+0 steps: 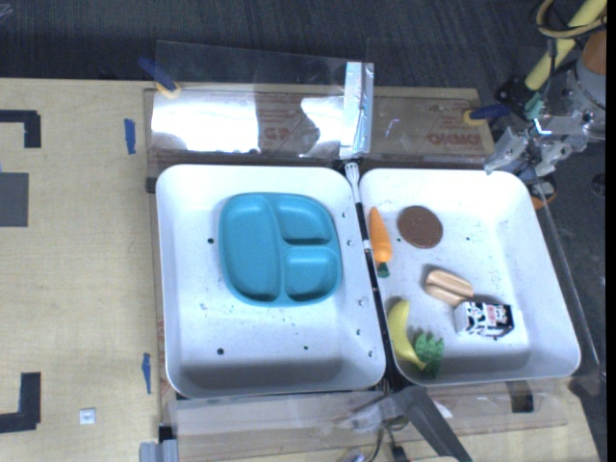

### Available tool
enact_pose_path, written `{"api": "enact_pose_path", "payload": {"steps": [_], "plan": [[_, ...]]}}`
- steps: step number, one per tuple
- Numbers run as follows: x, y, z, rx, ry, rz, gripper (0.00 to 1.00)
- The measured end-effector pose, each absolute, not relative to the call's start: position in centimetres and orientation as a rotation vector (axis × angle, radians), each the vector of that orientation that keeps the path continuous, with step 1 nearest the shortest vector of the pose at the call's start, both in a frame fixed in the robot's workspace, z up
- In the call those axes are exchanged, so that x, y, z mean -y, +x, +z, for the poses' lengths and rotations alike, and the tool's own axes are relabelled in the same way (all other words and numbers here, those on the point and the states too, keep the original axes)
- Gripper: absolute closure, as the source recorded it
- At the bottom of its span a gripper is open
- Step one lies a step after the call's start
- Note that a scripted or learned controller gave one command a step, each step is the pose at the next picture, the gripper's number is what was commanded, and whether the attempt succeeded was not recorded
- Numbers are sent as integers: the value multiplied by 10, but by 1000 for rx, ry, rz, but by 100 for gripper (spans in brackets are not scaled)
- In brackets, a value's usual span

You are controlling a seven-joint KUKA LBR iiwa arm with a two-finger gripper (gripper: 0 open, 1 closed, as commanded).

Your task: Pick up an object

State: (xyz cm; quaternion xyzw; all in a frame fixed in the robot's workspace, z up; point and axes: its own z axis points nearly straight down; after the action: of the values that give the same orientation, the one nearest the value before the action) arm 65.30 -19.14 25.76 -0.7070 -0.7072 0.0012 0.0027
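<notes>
Fingers (499, 160) on the gripper (518, 166) look spread apart, and nothing sits between them. The gripper is up by the far right corner of the right bin (549, 258), just over its rim, and touches none of the toys. All the things to pick up lie in that right bin. A round brown disc (421, 227) lies flat near the back. An orange carrot (381, 239) lies beside it along the left wall, with its green end toward the front. A small tan bun (449, 286) sits near the middle. Just in front of the bun is a little black and white carton (484, 319). A yellow banana (399, 333) lies by the front left corner, and a leafy green toy (428, 347) touches its front end. The left bin (183, 287) holds a blue plate (281, 248) with three sections. The two bins sit side by side and touch in the middle. Behind them stands a shiny clear sheet (250, 114). The bins rest on a wooden bench (77, 258) with bits of blue tape (129, 135) and black marks (27, 128) on it. Yellow cables (568, 8) loop above the arm at the top right.
</notes>
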Motion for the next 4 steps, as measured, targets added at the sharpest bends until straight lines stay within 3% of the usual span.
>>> {"api": "enact_pose_path", "payload": {"steps": [1,2,3,4], "plan": [[145,664,120,2293,-2129,11,0],[146,667,134,2301,-2132,5,100],[187,663,198,2452,-1970,-2,100],[187,662,196,2450,-1967,2,0]]}}
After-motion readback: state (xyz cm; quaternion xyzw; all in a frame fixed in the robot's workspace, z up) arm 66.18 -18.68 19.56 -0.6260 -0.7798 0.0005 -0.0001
